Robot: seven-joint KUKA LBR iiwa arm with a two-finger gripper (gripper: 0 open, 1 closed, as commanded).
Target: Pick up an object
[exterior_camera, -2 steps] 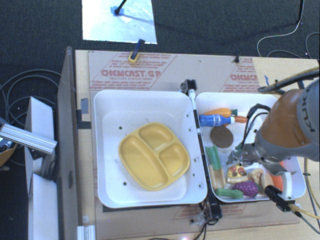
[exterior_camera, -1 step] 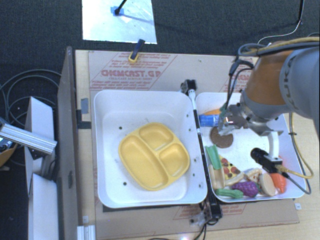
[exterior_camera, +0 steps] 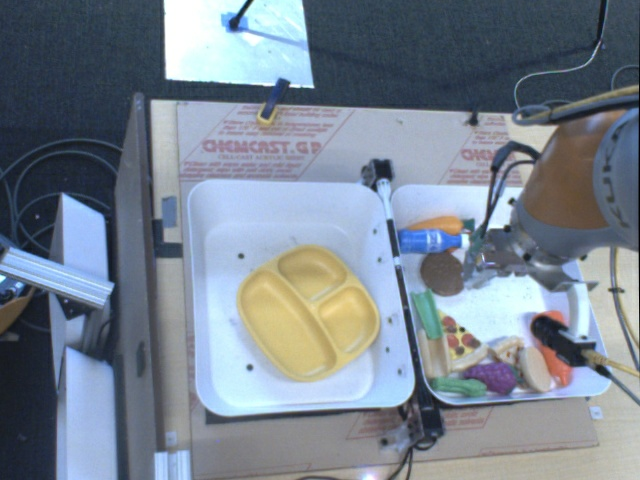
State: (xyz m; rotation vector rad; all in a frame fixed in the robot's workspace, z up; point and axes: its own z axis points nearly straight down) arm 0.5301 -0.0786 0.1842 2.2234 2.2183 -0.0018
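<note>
Camera view, single moment. Gripper (exterior_camera: 476,260) sits low over the right bin (exterior_camera: 505,308), in its upper middle, with the arm reaching in from the right. From this slant you cannot tell whether it is spread or closed, because the wrist body hides that. Nothing is seen held.

Nearest candidate, by my judgement: brown disc (exterior_camera: 441,275), flat on the bin floor. It lies just left of the gripper and slightly below it in the picture, close to touching. It is round, so you have no long axis to line up with and any approach angle should serve.

Neighbours:
- Blue bottle (exterior_camera: 428,239) lies just above the disc, long axis left-right, with an orange piece (exterior_camera: 442,225) just beyond it.
- Green stick (exterior_camera: 426,313) starts just below the disc and runs down along the divider wall (exterior_camera: 393,268).
- Pizza slice (exterior_camera: 459,339) is near, to the lower right of the stick.
- Purple grapes (exterior_camera: 490,375) lie by the near wall, well apart from the gripper.

Room: bare white floor opens to the right of the disc, below the gripper, so that is your free side. The left is tight, with the divider near the disc. Left bin (exterior_camera: 215,258) holds a yellow divided tray (exterior_camera: 308,310), well apart.

Expected need: a short shift left, then down. Risk: catching the bottle.
</note>
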